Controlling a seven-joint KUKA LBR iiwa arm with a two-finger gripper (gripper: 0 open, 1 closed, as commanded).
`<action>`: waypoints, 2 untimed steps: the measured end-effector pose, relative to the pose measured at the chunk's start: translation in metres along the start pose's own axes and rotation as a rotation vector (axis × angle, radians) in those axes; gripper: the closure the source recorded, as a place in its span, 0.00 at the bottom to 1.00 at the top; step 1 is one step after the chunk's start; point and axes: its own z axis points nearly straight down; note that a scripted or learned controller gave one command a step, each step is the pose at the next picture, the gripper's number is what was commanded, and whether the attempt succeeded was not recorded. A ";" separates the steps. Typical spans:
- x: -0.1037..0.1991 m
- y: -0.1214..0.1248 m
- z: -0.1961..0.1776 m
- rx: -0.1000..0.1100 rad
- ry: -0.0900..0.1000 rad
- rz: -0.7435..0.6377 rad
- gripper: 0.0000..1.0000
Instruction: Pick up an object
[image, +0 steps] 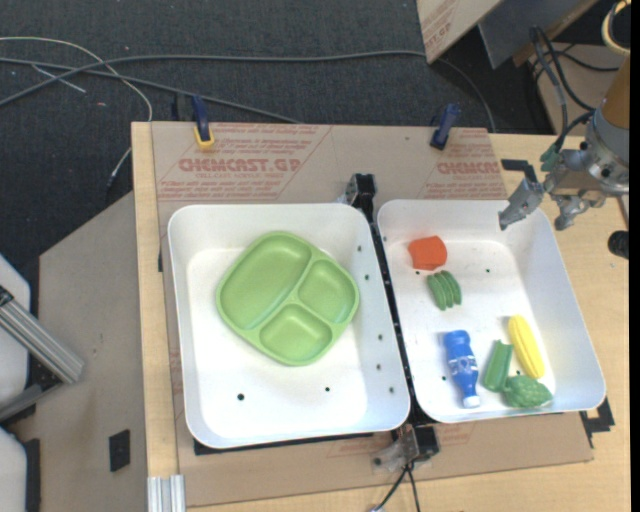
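Note:
The right bin (560, 290) holds an orange-red block (428, 252), a small green ridged vegetable (444, 289), a blue bottle (459, 367), a yellow corn cob (526, 346), a green pod (496, 365) and a green broccoli piece (526, 391). My gripper (542, 208) hangs above the bin's far right corner, its two fingers spread apart with nothing between them. It is well clear of every object, the orange-red block being nearest, off to its left.
The left bin (200, 380) carries a green divided plate (288, 297). Clamps (203, 132) (444, 127) stand at the board's far edge. A black bracket (361, 189) sits between the bins at the back. Cables lie on the dark floor behind.

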 end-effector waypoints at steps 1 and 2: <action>0.001 0.002 -0.007 -0.013 -0.003 -0.003 0.00; -0.003 0.002 0.055 -0.006 -0.001 -0.002 0.00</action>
